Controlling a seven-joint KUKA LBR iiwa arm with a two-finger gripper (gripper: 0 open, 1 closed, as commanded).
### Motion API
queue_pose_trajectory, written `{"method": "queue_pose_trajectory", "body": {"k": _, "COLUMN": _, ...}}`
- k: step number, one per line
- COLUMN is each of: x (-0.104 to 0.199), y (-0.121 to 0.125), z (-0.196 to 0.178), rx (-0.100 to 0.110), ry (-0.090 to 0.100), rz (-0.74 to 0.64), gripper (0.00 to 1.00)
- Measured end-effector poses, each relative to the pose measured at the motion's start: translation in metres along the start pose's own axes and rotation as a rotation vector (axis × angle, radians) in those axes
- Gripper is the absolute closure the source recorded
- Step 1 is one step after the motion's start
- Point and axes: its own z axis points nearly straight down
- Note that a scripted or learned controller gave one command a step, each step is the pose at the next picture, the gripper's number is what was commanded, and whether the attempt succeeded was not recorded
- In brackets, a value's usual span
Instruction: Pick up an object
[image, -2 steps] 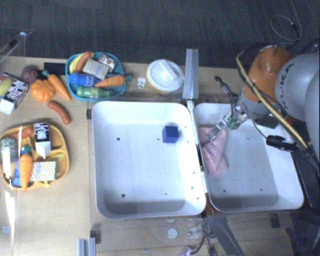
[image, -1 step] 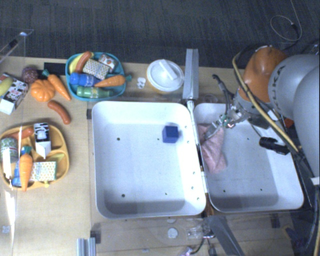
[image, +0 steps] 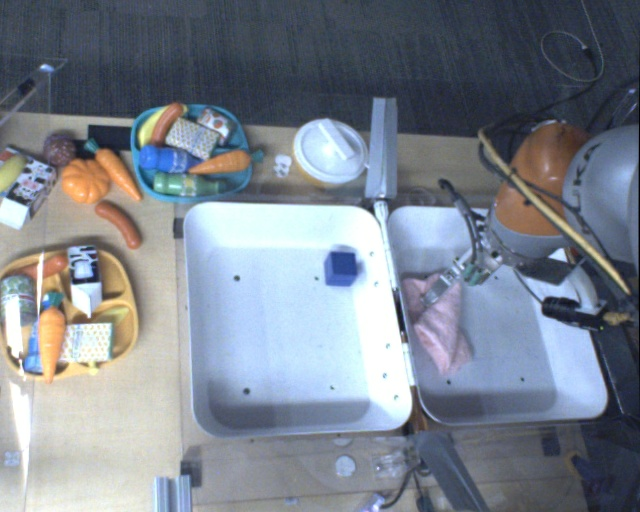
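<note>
Bench: light wood surface, carrying 2 shallow white bins side by side.

Left bin: the larger of the 2. Holds 1 blue cube in its upper right part, close to the shared divider, resting flat on the floor and touching nothing else.

Right bin: holds 1 pink cloth, crumpled, lying along the left side of the floor next to the divider.

Arm: grey with orange band, enters from the right and reaches down over the upper left part of the right bin.

Yellow tray, left edge of bench: toy carrot, small cartons and other toy food.

Blue bowl, above left bin: toy food heaped inside, including a carrot and a blue bottle.

White lidded container: on the bench above the left bin's upper right corner.

Loose toy items beside the blue bowl: small pumpkin, carrot, sausage.

Gripper: sits directly at the top edge of the pink cloth, appears to touch it. Finger separation is not resolvable at this angle; cannot tell whether open, closed, or clamped on cloth.
</note>
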Motion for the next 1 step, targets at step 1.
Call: {"method": "queue_pose_trajectory", "body": {"k": 1, "x": 0.0004, "y": 0.0034, "z": -0.0114, "rx": -0.005, "ry": -0.001, "rz": -0.001, "gripper": 1.00}}
